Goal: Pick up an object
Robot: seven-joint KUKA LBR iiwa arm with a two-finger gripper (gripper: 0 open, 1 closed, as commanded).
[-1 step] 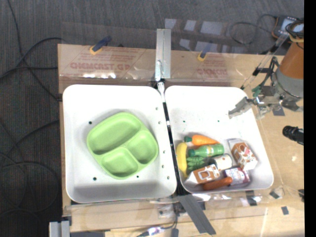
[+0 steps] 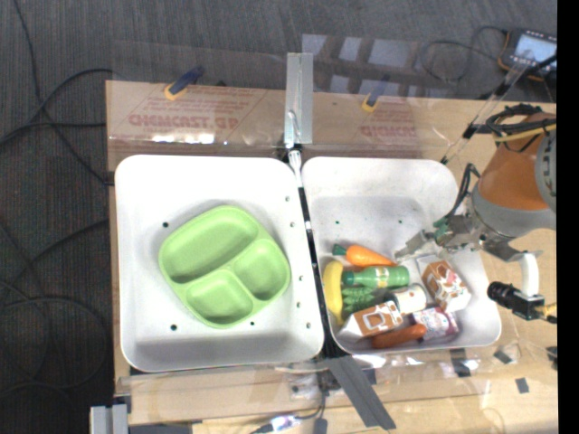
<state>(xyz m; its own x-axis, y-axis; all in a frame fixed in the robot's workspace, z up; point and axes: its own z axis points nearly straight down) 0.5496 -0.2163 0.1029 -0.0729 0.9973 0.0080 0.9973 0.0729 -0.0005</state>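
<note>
The arm (image 2: pixel 516 183) reaches in from the right over the right bin (image 2: pixel 380 179), its gripper (image 2: pixel 425 240) low above the bin floor, just up and right of the toy pile. Its thin fingers (image 2: pixel 412 244) point left and slightly down — they look parted, with nothing between them.

The pile sits in the near half of that bin. A toy carrot (image 2: pixel 369 257) lies with its long axis nearly left to right, green top at the left, tip toward the gripper. Just below it a green bottle (image 2: pixel 375 278) lies the same way, cap to the right. A yellow banana (image 2: pixel 333 287) runs up and down along the bin's left wall. A small carton (image 2: pixel 446 285) stands tilted at the right.

In the left bin (image 2: pixel 136 242) rests a green divided plate (image 2: pixel 224 265) — three compartments, set at a slant.
</note>
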